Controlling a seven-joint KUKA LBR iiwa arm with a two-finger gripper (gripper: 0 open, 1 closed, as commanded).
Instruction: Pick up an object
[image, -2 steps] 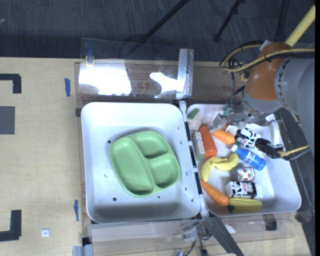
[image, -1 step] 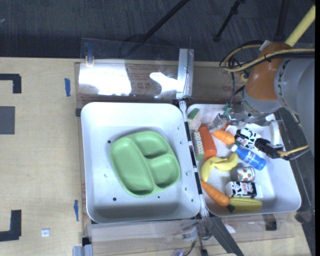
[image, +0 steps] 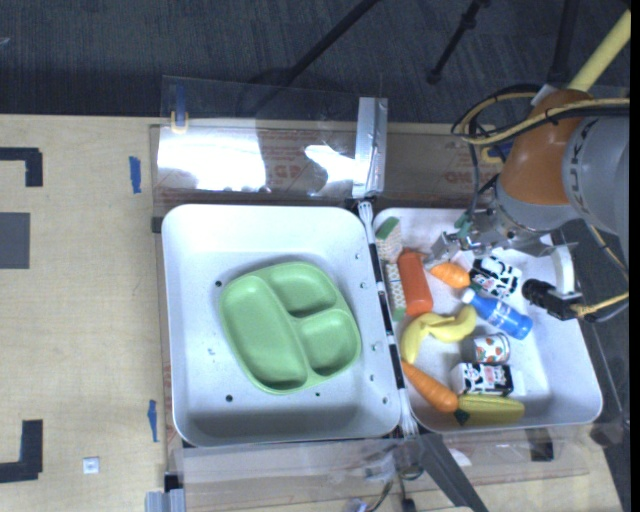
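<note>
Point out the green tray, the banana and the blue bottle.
green tray (image: 262, 330): camera view, on its large left compartment.
banana (image: 440, 329): camera view, on the middle of its curve.
blue bottle (image: 502, 315): camera view, on its body.

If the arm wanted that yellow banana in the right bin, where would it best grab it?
Probably at the thick middle of the banana, coming straight down from above with the fingers closing across its narrow width. It lies flat and curved, so the middle bend offers the most room. Neighbours crowd it: an orange carrot lies just below and a small can sits at its right, so the ends look harder to reach.
</note>
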